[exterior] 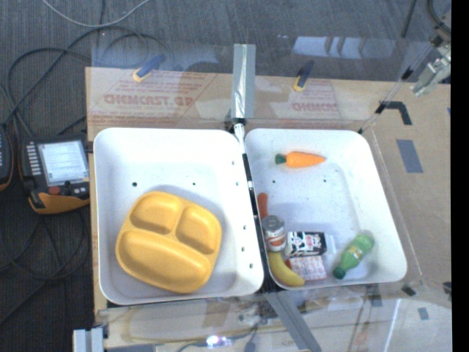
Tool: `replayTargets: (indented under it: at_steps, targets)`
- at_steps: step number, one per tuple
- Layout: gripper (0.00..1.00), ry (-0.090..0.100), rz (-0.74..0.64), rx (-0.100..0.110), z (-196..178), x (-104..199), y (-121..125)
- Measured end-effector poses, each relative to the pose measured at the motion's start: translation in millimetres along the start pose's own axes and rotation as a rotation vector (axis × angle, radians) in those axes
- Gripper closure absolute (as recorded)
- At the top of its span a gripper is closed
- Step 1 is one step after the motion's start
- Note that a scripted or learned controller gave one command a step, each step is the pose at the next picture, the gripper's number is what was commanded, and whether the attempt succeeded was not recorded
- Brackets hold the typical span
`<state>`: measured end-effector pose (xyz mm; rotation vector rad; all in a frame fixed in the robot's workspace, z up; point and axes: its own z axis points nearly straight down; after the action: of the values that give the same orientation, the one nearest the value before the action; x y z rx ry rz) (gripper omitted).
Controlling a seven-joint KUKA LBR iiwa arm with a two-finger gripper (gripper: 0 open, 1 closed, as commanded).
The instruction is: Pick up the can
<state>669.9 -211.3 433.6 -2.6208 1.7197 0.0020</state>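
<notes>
The can (274, 233) is small, with a silver top and a red-brown label. It stands upright in the right bin (366, 196), near the bin's front left corner and close to the wall between the bins. A banana (283, 268) lies just in front of it and a black-and-white carton (305, 243) lies to its right. A pale metal part that looks like my gripper (431, 73) hangs at the view's top right edge, beyond the bin's far right corner and far from the can. Nothing shows in it.
The right bin also holds a carrot (300, 160) at the back, a green bottle (354, 254) at the front right, a pink packet (309, 270) and a small orange-red item (262, 204) by the left wall. A yellow divided plate (168, 240) lies in the left bin (146, 160).
</notes>
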Motion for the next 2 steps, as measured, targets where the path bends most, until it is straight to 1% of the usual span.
replayTargets:
  at_steps: [1,2]
  targets:
    - [1.00,0.003,-0.410,-0.004,0.4,-4.6,-1.9]
    - [1.00,0.000,-0.826,-0.003,1.1,-4.0,-1.9]
